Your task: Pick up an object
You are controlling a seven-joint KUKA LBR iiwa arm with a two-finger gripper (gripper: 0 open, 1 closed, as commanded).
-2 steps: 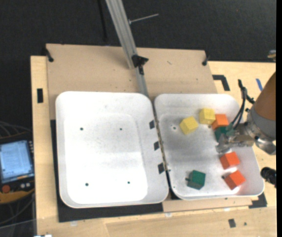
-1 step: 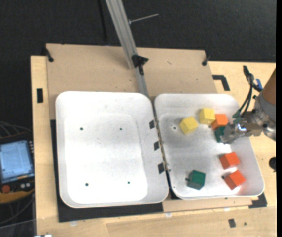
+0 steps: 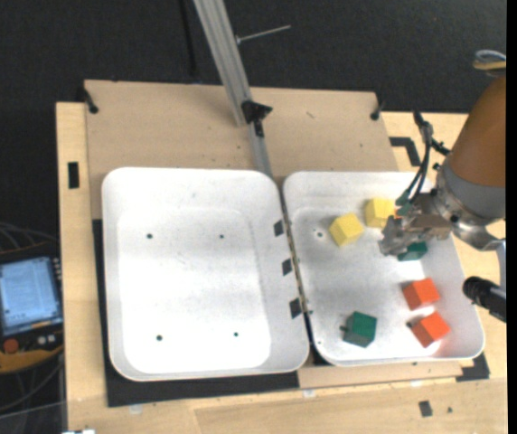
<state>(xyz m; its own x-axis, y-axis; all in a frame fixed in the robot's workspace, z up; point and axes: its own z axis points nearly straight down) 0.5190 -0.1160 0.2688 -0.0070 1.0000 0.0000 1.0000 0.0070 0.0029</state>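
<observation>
Tool (image 3: 407,240) is hanging low over the right bin (image 3: 317,342), up in its far right part, with the grey arm (image 3: 480,165) and its orange band reaching in from the right side of the view. Honestly can't tell how the tool is set or whether it's got anything, it's just a dark blurry clump from this angle. Right under and beside it there's a small teal block (image 3: 412,252) peeking out, touching or nearly touching the tool, but I can't say it's actually being held. Just to the left of the tool sit 2 yellow blocks: one (image 3: 378,212) right next to it toward the back of the bin, the other (image 3: 346,230) a bit further left and slightly tilted. Toward the front right of the same bin are 2 orange blocks, one (image 3: 419,292) near the tool's front side and another (image 3: 430,328) just in front of that, close to the rim. A green block (image 3: 360,328) sits on its own near the front middle of the bin, well apart from the tool. The left bin (image 3: 118,242) is beside it, rims touching down the middle, both on the tan surface (image 3: 78,152). A metal pole (image 3: 227,52) slants in from the top, and a handheld screen unit (image 3: 22,298) glows off the left edge.
</observation>
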